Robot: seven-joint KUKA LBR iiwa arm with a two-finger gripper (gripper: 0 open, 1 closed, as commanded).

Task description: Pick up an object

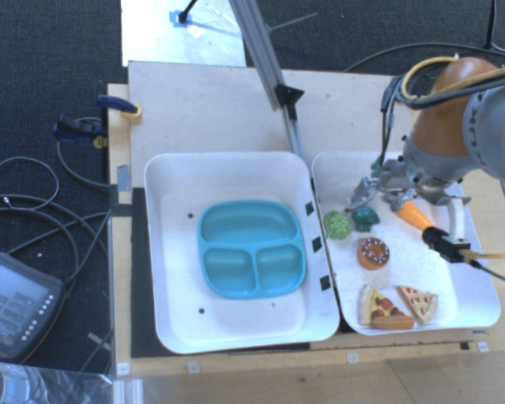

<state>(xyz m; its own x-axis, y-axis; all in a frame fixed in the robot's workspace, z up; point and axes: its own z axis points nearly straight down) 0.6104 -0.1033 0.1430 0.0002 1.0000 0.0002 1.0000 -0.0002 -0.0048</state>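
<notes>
Pizza slices [385, 308] sat closest to the camera, 2 flat toy wedges lying side by side at the front of the right bin [481, 303], one with a waffle-style grid on top. Behind them was a round brown donut [373, 252] with sprinkles, then a knobbly light green lump [337, 225] touching a darker green one [366, 218], and a smooth orange carrot [414, 215] partly under the arm. All of it looked like hard plastic play food. The left bin [172, 225] held a glossy teal plate [252, 248] with 3 compartments.

Task-wise, I'd say nothing was picked yet. The gripper [372, 190] hung low just behind the dark green piece, and honestly I couldn't tell how wide the jaws were or whether they had anything.
</notes>
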